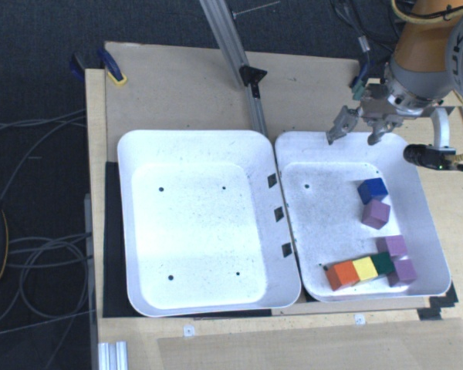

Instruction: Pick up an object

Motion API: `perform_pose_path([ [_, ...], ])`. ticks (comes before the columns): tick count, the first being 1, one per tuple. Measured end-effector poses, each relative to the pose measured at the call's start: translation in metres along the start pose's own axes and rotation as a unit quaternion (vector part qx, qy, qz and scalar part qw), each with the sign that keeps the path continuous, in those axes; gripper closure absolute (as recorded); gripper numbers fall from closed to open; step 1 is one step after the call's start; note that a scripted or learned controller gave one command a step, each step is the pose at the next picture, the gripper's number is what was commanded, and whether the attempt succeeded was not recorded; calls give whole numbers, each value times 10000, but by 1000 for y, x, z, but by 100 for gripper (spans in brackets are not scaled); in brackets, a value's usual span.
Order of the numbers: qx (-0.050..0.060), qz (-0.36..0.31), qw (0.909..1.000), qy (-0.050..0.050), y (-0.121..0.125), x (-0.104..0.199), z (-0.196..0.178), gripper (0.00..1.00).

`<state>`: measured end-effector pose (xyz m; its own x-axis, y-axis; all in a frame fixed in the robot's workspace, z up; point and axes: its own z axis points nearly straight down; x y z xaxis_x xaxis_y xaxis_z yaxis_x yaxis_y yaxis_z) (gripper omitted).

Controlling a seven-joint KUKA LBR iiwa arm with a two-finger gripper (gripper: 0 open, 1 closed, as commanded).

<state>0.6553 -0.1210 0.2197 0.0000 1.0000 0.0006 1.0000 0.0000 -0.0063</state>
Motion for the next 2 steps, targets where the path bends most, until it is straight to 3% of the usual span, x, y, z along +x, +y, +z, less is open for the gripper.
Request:
perform_pose_path([
  [2,0,-3,10000,2,3,4,116,0],
])
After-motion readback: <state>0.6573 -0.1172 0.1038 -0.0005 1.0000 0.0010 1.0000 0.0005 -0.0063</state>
